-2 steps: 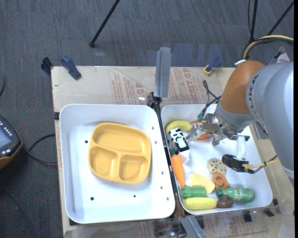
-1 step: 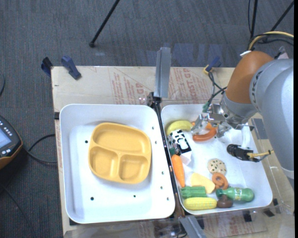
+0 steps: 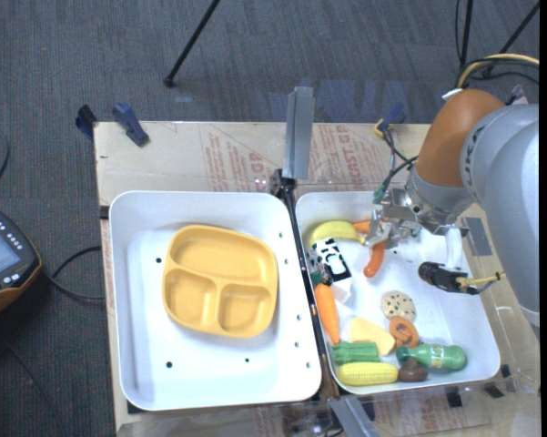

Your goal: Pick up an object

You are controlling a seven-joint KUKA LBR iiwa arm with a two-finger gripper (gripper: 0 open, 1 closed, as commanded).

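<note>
Gripper [image 3: 379, 236] hung low over right bin [image 3: 478, 312], fingers closed on the top of a small orange carrot [image 3: 374, 260] dangling clear of the floor; judged mid-lift. Yellow divided plate [image 3: 221, 279] sat in left bin [image 3: 136, 326].

Honestly can't tell how the end effector [image 3: 382, 228] fingers stand, too small and cluttered. The arm [image 3: 505, 189] runs off the right edge. The handheld screen [image 3: 2, 258] is cut at the left, and the little brown thing [image 3: 412, 371] by the green bottle [image 3: 434, 357] is unreadable.
</note>
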